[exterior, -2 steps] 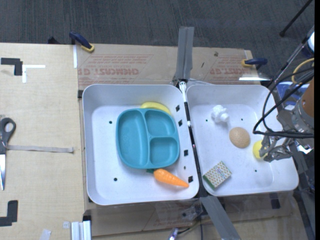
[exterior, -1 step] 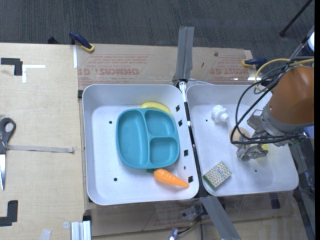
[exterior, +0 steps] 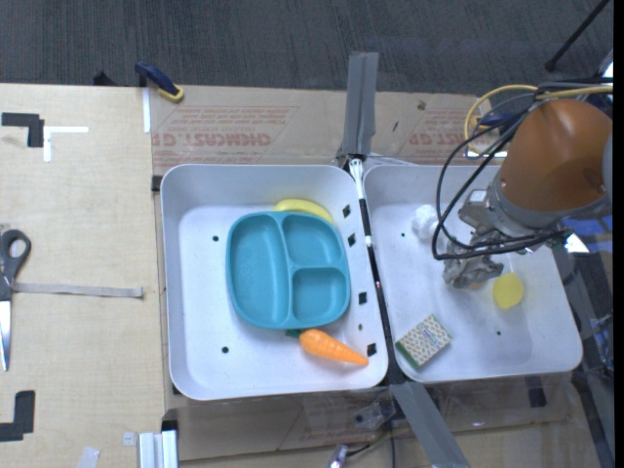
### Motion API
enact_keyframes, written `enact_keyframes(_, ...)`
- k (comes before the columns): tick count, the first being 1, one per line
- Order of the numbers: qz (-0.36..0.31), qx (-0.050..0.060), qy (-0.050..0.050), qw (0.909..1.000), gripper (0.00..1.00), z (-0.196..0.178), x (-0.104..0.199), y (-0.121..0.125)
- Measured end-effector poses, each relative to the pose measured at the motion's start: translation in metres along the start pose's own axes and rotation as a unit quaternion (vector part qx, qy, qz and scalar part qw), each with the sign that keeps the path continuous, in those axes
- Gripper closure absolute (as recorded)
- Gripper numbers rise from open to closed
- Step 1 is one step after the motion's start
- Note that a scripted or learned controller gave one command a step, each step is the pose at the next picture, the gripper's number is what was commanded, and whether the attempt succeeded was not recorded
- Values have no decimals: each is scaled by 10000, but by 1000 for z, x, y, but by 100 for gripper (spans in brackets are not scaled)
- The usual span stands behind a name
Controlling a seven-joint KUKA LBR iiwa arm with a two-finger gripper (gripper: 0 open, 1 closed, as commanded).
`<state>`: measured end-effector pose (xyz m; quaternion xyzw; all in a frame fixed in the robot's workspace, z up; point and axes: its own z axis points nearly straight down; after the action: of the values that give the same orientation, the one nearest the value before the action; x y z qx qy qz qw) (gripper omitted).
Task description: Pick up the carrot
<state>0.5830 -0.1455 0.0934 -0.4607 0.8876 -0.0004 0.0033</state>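
Carrot [exterior: 333, 348], orange and tapered with a green stub, lies tilted just below the blue divided plate [exterior: 289, 269] in the left bin [exterior: 185, 291], close to the bin's front wall. Beyond the plate, the gripper [exterior: 472, 271] hangs over the right bin [exterior: 546, 344]; grip unclear.

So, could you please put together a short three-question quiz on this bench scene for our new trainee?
1. True or false: the orange toy carrot lies in the right white bin.
2. Which item does the carrot lie against? A) small patterned box B) blue three-compartment plastic tray C) yellow round piece
3. Fill in: the grey two-finger gripper hangs over the ____ bin.

Key: 1. False; it lies in the left white bin. 2. B. 3. Right.
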Motion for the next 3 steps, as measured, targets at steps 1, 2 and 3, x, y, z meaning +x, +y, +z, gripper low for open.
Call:
enact_keyframes(1,-1225,-5,-5,9925,100,0,-56,0)
enact_keyframes(2,-3030,-13,-4,9530,100,-99,-2,35)
enact_keyframes(3,-4413,-27,-1,8974,100,1,19,61)
